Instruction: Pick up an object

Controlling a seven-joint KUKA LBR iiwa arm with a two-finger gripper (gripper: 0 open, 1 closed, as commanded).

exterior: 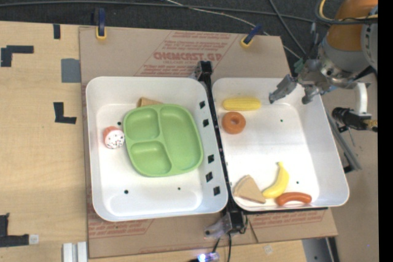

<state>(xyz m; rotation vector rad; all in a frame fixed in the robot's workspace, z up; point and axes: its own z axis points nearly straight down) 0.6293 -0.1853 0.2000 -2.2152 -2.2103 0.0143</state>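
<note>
A yellow plastic corn cob (241,104) lies flat on its side near the right bin's far left corner, just beyond an orange ring-shaped doughnut (233,123).
</note>
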